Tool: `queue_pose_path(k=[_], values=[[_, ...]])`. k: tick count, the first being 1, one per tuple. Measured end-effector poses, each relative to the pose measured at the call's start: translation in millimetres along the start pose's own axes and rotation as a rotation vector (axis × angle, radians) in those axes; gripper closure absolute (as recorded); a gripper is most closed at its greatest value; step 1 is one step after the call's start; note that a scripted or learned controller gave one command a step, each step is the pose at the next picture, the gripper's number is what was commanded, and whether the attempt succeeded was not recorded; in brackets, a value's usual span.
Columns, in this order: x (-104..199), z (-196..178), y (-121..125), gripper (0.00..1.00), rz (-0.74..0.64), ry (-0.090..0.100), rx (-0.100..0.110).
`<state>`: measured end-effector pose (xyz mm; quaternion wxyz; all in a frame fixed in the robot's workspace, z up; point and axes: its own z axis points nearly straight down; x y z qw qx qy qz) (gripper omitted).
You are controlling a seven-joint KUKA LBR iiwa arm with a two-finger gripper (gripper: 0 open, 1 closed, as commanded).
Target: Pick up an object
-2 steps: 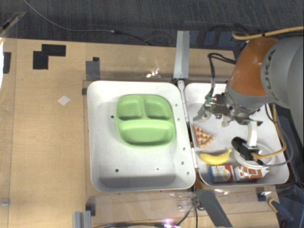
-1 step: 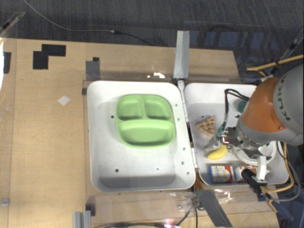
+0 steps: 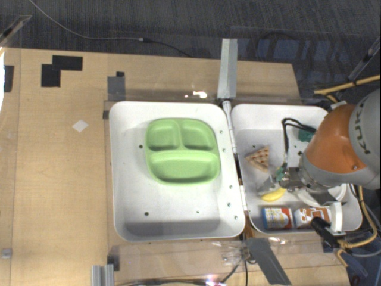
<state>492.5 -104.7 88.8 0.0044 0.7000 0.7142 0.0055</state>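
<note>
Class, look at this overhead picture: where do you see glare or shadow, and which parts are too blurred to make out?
Camera view: a bright glare spot sits on the bench just above the left bin; soft shadow darkens that bin's near floor, below the green tray. In the right bin, the can label is too blurred to read, and the gripper is small and indistinct under the arm.

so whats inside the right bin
The right bin holds a tan wedge-shaped piece, a small yellow item, a can and a bottle lying along its near edge. The arm covers the bin's right part, so anything beneath is hidden.
</note>
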Motion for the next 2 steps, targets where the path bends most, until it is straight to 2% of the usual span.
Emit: queue_pose_path(k=[1,2], values=[[-2,-9,2,1.0,0.001,-0.004,-0.005],[54,-143,46,1.0,0.153,-0.004,0.014]])
